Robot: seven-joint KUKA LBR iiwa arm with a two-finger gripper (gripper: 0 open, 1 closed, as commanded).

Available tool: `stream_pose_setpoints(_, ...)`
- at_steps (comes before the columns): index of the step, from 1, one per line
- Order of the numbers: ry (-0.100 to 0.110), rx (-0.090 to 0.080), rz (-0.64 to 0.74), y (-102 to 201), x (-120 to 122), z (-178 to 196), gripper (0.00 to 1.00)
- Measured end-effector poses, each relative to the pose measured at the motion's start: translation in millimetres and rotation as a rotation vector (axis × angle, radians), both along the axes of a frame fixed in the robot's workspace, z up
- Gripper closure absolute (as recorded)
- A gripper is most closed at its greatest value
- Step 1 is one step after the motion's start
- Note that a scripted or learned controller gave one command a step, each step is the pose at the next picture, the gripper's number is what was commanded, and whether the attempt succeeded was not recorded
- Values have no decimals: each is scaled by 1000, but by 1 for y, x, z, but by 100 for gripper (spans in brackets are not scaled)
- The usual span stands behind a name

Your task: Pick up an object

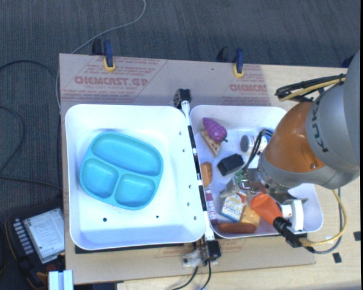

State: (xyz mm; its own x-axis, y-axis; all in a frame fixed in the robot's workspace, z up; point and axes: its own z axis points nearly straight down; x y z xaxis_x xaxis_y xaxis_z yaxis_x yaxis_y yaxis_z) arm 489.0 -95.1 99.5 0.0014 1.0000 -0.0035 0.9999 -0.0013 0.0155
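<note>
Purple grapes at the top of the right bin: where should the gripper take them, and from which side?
Probably from straight above, closing across the narrow width of the purple grapes. The bunch lies flat and elongated, running diagonally, with bare bin floor above and right of it. Its lower end touches a tan wedge, so grip nearer the upper end.

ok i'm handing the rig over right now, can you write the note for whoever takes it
Tool: the arm is down over the right bin, and its wrist hides the tool, so open or shut cannot be told.
Things: the right bin holds the clutter, including a purple grape bunch, a black block, an orange piece and a sausage. The left bin holds a blue divided tray.
Done: no pick confirmed.
Left: grasp one object and lift it clear.
</note>
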Motion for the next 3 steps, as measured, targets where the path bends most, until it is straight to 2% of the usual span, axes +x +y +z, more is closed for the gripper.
stream_pose_setpoints(1, 13, 3, 3, 73, 28, 118, 100)
stream_pose_setpoints(2, 17, 3, 3, 134, -5, 129, 100)
stream_pose_setpoints(3, 16, 2, 4, 134, -4, 139, 100)
